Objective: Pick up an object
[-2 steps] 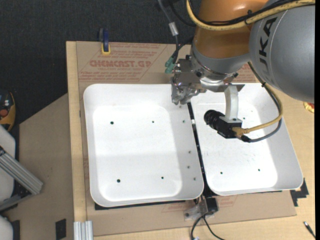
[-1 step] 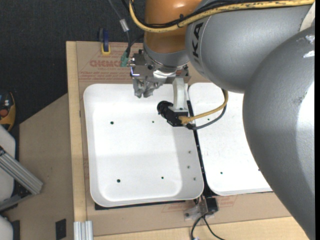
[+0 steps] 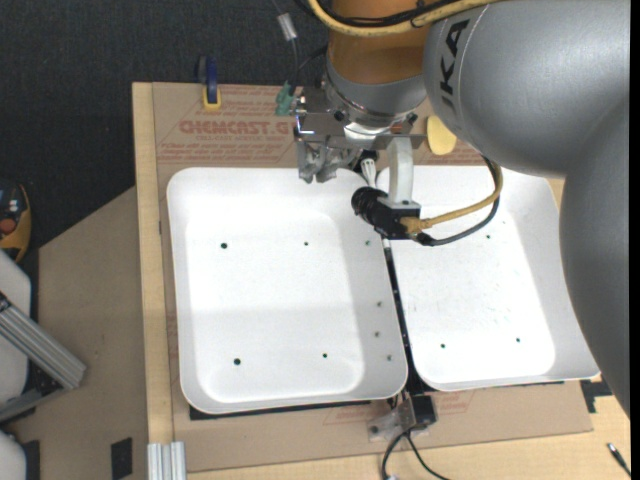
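The grey arm [image 3: 540, 78] looms closest, filling the upper right, its orange band [image 3: 385, 3] above the wrist. Below it the gripper [image 3: 322, 168] hangs over the far edge of the left bin [image 3: 200, 268], near the seam with the right bin [image 3: 480, 308]. I cannot tell its state. No object to pick can be made out in either bin.

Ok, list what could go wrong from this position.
1. The gripper sits over the far rim of the left bin, close to the divide with the right bin; a descent here could strike a rim.
2. The yellow cable loops low over the right bin and could snag.
3. No object is visible beneath the gripper, so a close here may well grasp nothing.
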Controlling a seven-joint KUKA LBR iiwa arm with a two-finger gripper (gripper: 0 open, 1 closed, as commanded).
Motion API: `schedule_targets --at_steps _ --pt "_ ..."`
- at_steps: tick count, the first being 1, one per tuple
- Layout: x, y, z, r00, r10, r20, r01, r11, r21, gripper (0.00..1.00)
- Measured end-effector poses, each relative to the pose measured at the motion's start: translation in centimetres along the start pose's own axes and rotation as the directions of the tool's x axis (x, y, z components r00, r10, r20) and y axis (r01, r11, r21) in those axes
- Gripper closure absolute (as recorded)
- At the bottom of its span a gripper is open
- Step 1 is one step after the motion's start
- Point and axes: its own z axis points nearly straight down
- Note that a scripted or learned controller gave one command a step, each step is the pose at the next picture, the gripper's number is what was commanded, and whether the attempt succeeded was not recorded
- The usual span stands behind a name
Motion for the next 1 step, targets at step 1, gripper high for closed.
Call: schedule_targets --at_steps 1 --pt "6.27 2.09 9.97 1.0 -0.007 0.001 0.007 1.0 0.013 1.0"
